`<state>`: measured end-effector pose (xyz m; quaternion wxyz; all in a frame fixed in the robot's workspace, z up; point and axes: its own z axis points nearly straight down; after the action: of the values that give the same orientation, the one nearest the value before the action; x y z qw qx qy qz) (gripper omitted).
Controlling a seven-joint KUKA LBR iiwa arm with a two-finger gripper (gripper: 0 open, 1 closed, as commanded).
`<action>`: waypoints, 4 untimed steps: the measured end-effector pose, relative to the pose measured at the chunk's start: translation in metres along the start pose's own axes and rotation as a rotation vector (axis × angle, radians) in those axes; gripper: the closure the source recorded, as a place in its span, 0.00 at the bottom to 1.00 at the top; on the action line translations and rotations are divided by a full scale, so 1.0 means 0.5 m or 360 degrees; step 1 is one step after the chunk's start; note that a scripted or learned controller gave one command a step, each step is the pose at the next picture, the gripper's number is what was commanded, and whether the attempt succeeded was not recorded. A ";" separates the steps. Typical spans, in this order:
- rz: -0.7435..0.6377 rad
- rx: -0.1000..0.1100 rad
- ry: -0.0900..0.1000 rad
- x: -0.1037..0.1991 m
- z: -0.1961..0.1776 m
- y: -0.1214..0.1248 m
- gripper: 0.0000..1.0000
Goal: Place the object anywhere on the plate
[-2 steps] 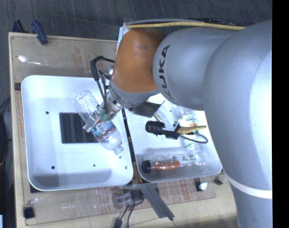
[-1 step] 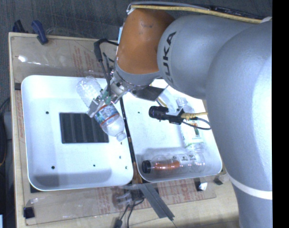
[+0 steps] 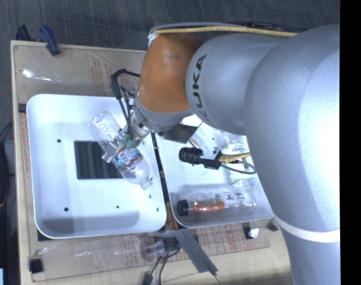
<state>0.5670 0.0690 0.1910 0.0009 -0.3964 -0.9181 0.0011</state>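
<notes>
Dark grey carpet floor (image 3: 79, 10) surrounds the wooden bench (image 3: 79, 61)

The grey arm (image 3: 269, 117) reaches in from the right, orange band above its wrist, end effector (image 3: 122, 144) angled down-left with fingers clamped on a clear bottle (image 3: 118, 147)

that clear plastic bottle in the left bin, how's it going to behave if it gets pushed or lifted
The bottle looks thin, clear and seemingly empty, so probably light and easily crushed. Lying on its side, its round body would likely roll. Its glossy surface may slip in the end effector.
</notes>
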 end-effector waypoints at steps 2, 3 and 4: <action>-0.0038 -0.0007 -0.0003 -0.019 -0.234 0.157 1.00; -0.0314 -0.0002 -0.0001 -0.028 -0.230 0.066 1.00; -0.0751 -0.0008 -0.0011 -0.078 -0.273 -0.009 1.00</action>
<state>0.5908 0.0380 0.3275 -0.0030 -0.1708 -0.9853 -0.0002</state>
